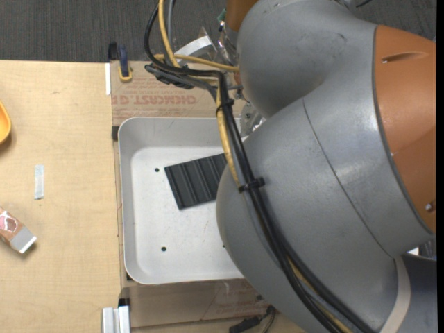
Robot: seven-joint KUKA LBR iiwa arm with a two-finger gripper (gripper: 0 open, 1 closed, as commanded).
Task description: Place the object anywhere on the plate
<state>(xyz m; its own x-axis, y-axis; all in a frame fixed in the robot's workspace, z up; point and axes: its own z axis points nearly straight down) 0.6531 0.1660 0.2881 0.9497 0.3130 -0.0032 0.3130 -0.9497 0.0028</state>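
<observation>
1. The grey arm (326,165) with its orange band fills the right of the camera view, reaching over the white bin (132,186) on the table (62,130).
2. The tool is hidden behind the arm's bulk, so I cannot tell how it is set or whether it has hold of anything.
3. A dark ribbed slab (196,180) lies flat on the bin floor, its right end running under the arm; it may be the task's object, though that is a guess.
4. At the left edge an orange rim (3,123), perhaps the plate, sits well apart from the bin.
5. Judged from this, nothing rests on that rim, so placing looks not yet done.
</observation>
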